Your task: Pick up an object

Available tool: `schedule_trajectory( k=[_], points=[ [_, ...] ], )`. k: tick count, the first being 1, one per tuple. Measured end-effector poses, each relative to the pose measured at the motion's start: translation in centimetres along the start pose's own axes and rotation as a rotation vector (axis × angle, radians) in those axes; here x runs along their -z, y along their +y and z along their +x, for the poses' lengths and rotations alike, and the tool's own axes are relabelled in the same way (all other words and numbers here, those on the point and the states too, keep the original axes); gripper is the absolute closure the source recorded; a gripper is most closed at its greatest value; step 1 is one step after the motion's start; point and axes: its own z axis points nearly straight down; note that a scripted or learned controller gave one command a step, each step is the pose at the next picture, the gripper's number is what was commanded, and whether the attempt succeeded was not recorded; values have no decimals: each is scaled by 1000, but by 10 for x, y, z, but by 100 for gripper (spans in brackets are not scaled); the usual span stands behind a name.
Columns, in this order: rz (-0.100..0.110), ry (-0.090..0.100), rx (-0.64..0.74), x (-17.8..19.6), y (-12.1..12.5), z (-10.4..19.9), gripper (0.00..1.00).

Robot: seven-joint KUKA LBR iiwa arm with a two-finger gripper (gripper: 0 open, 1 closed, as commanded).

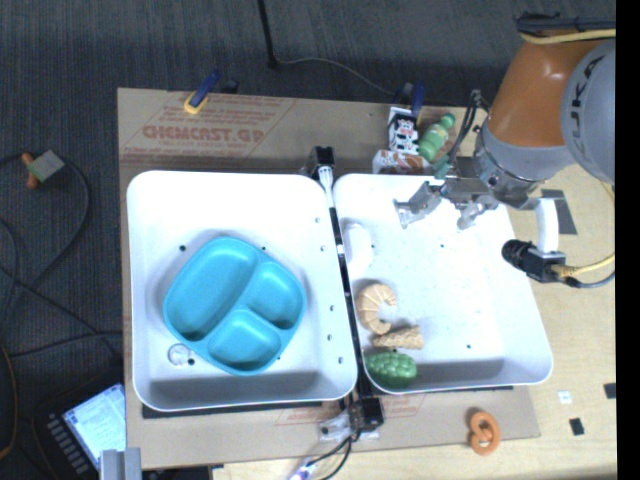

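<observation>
blue divided plate (236, 303) fills the left bin (150, 208). croissant (376, 305), biscuit (398, 340) and green broccoli toy (391, 368) line the right bin's (500, 358) left wall. pincer (440, 208) hangs spread above that bin's far side, pinching nothing.

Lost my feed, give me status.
Gripper open, holding nothing, over right bin far edge. Shrimp, croissant, green piece untouched, near corner. Path clear.
</observation>
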Motion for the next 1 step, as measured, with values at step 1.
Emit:
schedule_trajectory(
  k=[1],
  points=[
    [2,1,-1,-51,-86,40,0]
  ],
)
